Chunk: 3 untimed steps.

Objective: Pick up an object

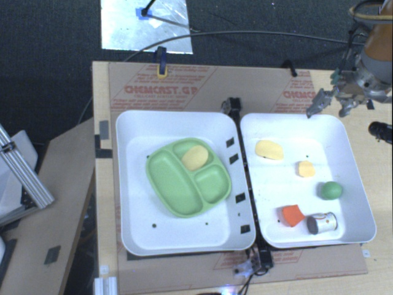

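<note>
Nearest the camera: the front rims of the two white bins, side by side along the desk's [202, 82] front edge.
Left bin [132, 165]: carries a green divided plate [184, 186] near its middle, turned at a slant.
On the plate: a pale yellow rounded piece [195, 157] lies in the far small compartment; the long compartment and the other small one look bare.
Right bin [353, 158]: five loose things, all candidates for the pick.
Yellow oval [269, 150]: near the bin's far left part, lying flat and apart from the rest.
Small yellow block [306, 169]: right of the oval, near the bin's middle.
Orange block [292, 215]: toward the front edge, just beside the metal can.
Metal can [322, 222]: on its side at the front, its dark end facing the orange block.
Green ball [331, 190]: near the right wall, just behind the can.
Claw [331, 102]: above the right bin's far right corner, its two fingers spread apart with nothing between them, well clear of every object.
Progress, as I judge it: nothing lifted yet; the arm is high and no target is obvious.
Risk, ball: it may roll from closing fingers, being round and close to the wall.
Risk, can: lying down, it could spin or slide out of a pinch.
Risk, crowding: orange block and can sit so close that a descent on either may knock the other.
Risk, wall: a reach near the bin's right side may strike the rim.
</note>
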Motion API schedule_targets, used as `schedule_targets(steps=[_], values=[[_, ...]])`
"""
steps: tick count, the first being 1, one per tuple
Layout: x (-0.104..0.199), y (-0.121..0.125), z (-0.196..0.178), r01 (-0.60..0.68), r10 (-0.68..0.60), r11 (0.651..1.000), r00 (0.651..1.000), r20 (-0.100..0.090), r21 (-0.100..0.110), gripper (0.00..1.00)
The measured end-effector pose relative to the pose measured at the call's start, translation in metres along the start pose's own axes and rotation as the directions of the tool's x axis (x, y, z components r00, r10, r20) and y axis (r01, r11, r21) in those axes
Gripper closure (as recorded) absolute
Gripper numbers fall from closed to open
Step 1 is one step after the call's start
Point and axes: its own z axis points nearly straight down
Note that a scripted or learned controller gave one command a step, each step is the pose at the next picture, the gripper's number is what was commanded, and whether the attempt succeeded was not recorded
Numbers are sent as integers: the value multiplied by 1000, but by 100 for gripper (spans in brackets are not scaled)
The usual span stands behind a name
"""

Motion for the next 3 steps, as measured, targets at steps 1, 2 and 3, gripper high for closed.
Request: schedule_targets(steps=[1, 2, 3], values=[[1, 2, -8, 3, -3, 1000, 1000, 2, -12, 0], [4, 1, 34, 3, -3, 1000, 1000, 2, -9, 0], [6, 8, 94, 5, -5, 1000, 1000, 2, -8, 0]])
